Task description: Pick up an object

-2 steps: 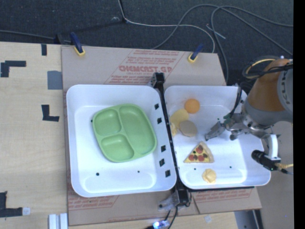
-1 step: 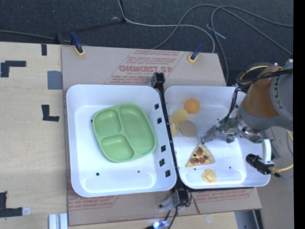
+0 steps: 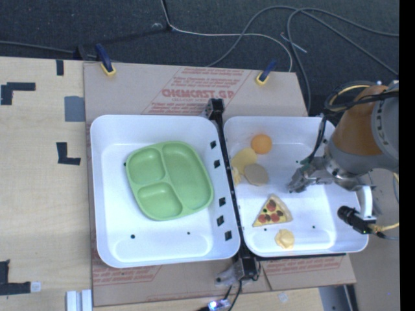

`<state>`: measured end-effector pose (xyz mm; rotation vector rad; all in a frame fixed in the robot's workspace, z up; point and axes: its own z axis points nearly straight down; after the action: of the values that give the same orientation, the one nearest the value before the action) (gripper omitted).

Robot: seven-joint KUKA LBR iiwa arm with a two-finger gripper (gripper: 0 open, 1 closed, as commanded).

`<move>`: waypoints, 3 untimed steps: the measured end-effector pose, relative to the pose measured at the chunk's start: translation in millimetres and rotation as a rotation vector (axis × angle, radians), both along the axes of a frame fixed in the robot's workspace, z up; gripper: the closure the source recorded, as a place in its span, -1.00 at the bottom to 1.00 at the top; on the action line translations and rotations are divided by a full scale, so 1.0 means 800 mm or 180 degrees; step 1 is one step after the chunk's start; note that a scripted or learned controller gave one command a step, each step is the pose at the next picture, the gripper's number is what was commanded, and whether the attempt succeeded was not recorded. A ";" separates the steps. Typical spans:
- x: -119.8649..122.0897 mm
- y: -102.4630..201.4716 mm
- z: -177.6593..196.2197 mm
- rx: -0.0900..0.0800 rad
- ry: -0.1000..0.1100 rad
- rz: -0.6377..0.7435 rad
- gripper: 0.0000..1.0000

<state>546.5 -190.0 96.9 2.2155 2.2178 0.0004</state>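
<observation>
Toy pizza slice (image 3: pixel 272 212) in right bin (image 3: pixel 324 238): probably light, stiff, flat; you should pinch its edges. Gripper (image 3: pixel 299 181) hovers near; jaws' state unclear.

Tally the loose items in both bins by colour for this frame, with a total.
Green: 1, divided plate
Orange: 1, ball
Yellow: 2, pale round piece, small lump
Tan-grey: 1, disc
Multicoloured: 1, pizza slice
Total: 6
</observation>
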 end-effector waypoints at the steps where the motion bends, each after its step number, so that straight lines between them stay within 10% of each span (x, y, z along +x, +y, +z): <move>1: 0.004 0.005 0.053 0.0016 0.0011 0.0001 1.00; 3: -0.002 -0.010 0.200 0.0010 0.0004 0.0000 1.00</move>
<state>544.9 -197.6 257.0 2.2178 2.2198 0.0024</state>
